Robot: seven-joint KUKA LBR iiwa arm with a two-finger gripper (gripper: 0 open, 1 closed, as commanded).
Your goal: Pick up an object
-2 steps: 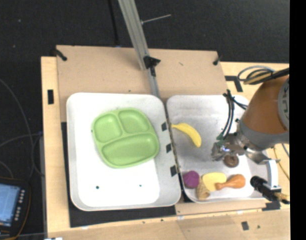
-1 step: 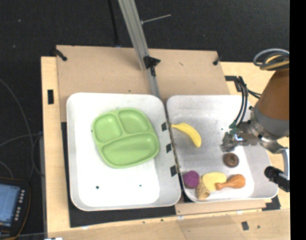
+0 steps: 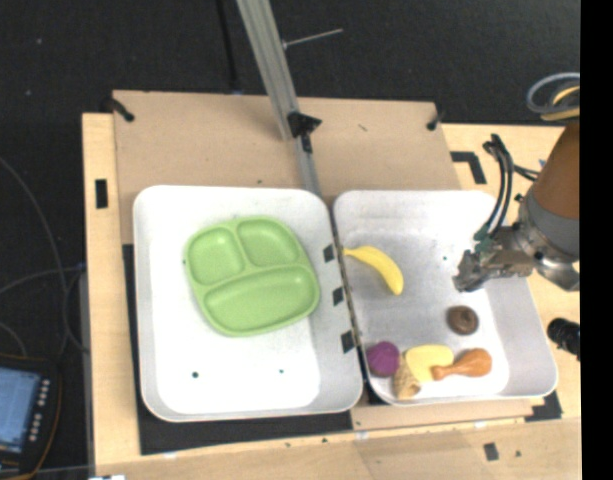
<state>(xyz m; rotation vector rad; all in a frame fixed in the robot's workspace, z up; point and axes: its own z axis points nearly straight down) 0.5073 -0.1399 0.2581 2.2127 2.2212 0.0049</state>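
The right bin [image 3: 416, 218] holds a yellow banana [image 3: 377, 267], a brown doughnut-like ring [image 3: 463, 319], a purple round piece [image 3: 383, 357], a pale yellow piece [image 3: 427, 358] and a brown drumstick-shaped piece [image 3: 465, 365]. My gripper [image 3: 470, 274] hangs over the right side of this bin, just above the brown ring and right of the banana. Nothing shows between it and the bin floor.
The left bin [image 3: 166, 368] carries a green divided plate [image 3: 251, 275]. A grey metal pole [image 3: 271, 58] slants down from the top to the gap between the bins. Cables [image 3: 501, 173] trail behind the wrist at the right.
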